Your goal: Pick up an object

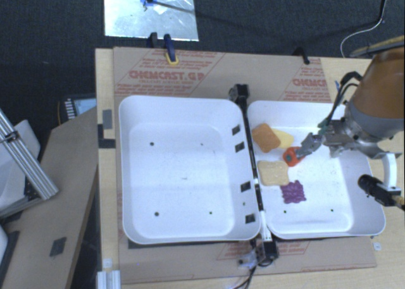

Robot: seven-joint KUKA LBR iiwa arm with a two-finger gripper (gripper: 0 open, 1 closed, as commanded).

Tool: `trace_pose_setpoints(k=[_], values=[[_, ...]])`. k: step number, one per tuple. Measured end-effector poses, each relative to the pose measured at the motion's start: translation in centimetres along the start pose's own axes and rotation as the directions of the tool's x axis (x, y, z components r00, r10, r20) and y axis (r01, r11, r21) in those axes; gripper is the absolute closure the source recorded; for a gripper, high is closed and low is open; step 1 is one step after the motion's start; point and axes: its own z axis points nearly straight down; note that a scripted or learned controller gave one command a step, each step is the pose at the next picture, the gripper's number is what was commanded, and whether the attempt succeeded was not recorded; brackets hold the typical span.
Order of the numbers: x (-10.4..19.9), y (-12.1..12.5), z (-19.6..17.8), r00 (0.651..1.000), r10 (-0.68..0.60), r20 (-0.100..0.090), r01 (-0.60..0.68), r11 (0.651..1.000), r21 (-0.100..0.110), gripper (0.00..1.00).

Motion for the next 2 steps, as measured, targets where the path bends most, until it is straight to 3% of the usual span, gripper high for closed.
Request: trace_pose_setpoints(k=[1, 2], values=[[0.0, 0.1, -1.1, 1.0, -0.002, 0.001, 0.002, 1.0, -0.003, 1.0], [8.2, 4.6, -2.4, 1.0, -0.01, -0.003, 0.01, 1.0, -0.005, 1.0]])
